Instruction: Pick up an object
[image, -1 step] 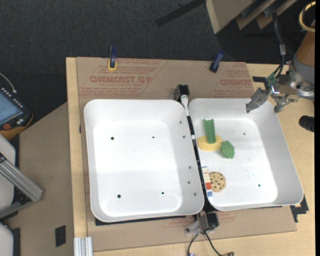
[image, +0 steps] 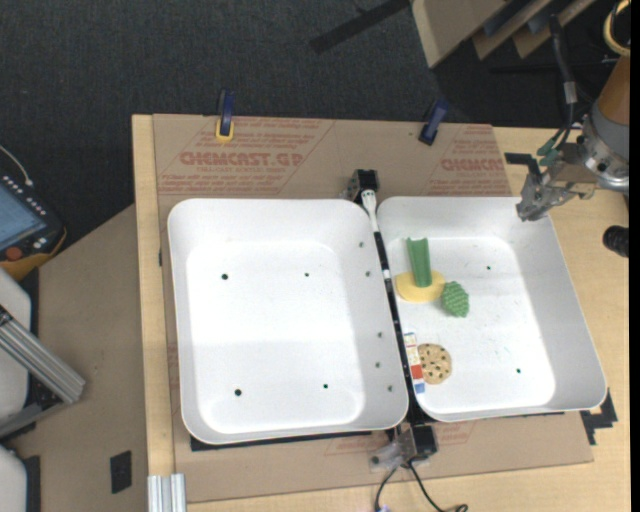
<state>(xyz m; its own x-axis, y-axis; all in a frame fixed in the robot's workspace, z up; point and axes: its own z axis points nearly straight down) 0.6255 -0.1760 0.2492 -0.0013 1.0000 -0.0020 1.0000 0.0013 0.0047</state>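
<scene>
Jaws hang over far right corner of right bin, tips near rim; spread or pressed together — cannot tell. Nothing seen between them. Green block stands on yellow piece in bin's left half, green leafy piece just beside, cookie nearer front. All well apart from jaws. Left bin alongside on surface.

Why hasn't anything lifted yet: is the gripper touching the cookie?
Apart. The camera view shows the gripper at the right bin's far corner, the cookie near its front.
</scene>
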